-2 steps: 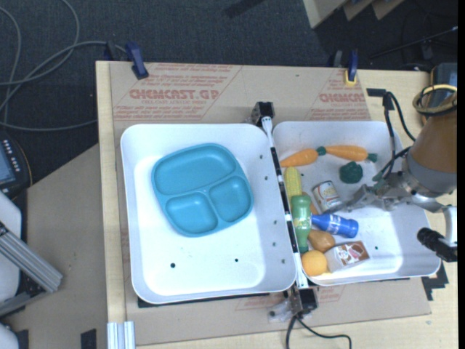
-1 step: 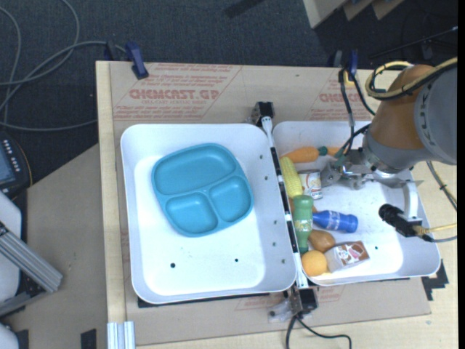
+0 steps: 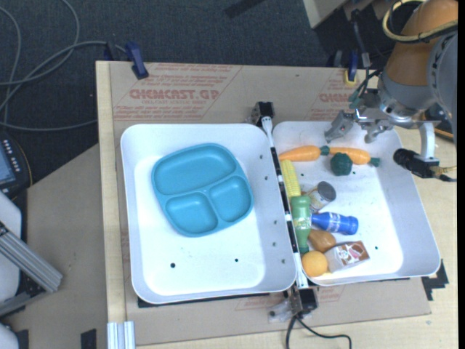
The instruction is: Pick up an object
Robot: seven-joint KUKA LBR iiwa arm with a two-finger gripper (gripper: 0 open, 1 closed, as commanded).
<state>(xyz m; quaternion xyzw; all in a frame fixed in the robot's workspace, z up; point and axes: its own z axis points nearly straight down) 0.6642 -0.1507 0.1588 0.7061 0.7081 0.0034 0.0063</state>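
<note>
My two-finger gripper (image 3: 357,124) hangs above the far rim of the right shallow white bin (image 3: 396,224), its fingers spread apart with nothing between them; the open stance suits an approach, since no object is yet chosen or enclosed. The candidates for picking all lie in this right bin. Nearest the gripper, two orange toy carrots (image 3: 299,153) (image 3: 350,155) lie end to end along the far side, with a dark green rounded toy (image 3: 342,164) just beside the right one. Against the inner wall, where the two bins meet, a yellow corn cob (image 3: 290,178), a green bottle-shaped item (image 3: 300,213) and an orange round fruit (image 3: 314,264) form a column; pressed to the wall as they are, I judge them harder to straddle. A blue and white bottle (image 3: 336,222), a small grey round piece (image 3: 325,192), a brownish toy (image 3: 322,240) and a small printed carton (image 3: 349,254) lie near the middle. The left shallow white bin (image 3: 145,253) holds a light blue divided plastic tray (image 3: 200,189), lying flat. The carrots, lying free and close below me, seem the likeliest target; a descent between them and the rim would be needed.
</note>
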